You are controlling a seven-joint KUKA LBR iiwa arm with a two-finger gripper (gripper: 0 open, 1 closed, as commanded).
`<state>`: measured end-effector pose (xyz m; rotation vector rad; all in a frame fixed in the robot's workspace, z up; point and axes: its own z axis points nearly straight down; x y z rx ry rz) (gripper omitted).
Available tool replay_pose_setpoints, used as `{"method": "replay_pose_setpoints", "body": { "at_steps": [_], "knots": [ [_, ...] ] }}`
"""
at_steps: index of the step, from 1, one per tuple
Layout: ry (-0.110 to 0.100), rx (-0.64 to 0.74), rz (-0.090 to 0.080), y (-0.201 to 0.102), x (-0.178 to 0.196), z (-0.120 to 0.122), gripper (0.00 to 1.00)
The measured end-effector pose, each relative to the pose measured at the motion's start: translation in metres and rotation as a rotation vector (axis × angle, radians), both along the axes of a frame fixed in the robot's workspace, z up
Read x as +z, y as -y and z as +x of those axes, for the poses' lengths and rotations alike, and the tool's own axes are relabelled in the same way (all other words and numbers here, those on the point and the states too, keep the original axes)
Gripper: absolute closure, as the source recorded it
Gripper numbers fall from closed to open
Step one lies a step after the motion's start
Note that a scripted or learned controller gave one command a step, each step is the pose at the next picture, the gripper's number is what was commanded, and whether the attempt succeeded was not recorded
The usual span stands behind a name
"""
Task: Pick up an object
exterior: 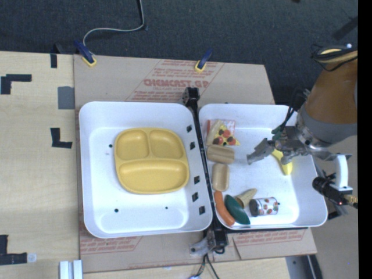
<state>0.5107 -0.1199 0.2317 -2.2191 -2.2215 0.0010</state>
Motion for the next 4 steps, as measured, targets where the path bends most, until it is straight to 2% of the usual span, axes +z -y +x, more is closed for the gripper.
{"method": "replay_pose_setpoints", "body": {
  "at_steps": [1,2,3,4],
  "knots": [
    [0.007,0.000,-0.002,0.006,-0.141,0.075,0.00],
    [0.004,-0.001,-0.002,-0.010,-0.145,0.127,0.00],
    [0.001,0.001,0.005,-0.012,-0.132,0.128,1.00],
    [0.000,0.001,0.005,-0.012,-0.133,0.128,0.00]
  ]
}}
